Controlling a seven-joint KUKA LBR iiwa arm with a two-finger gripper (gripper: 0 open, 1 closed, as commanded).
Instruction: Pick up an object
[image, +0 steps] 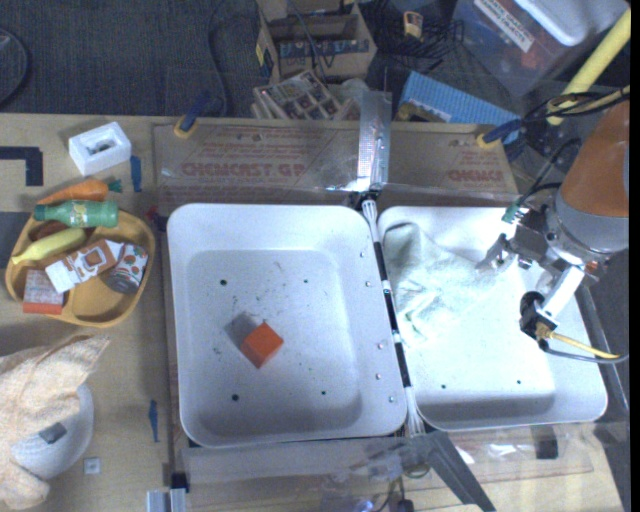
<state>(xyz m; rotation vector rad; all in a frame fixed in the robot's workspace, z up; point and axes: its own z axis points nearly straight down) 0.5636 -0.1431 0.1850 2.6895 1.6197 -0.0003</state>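
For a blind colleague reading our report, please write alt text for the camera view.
A small orange cube lies alone in the left shallow white bin. The grey robot arm's two-finger gripper hangs over the right white bin, far from the cube. A yellow bowl of toy food stands left of the bins.

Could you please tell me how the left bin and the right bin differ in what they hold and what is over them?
The left bin holds an orange block near its middle; the right bin holds pale, crumpled clear wrapping at its upper left. The arm hangs over the right bin's far right side, while nothing hangs over the left bin. Both are shallow, white and sit side by side.
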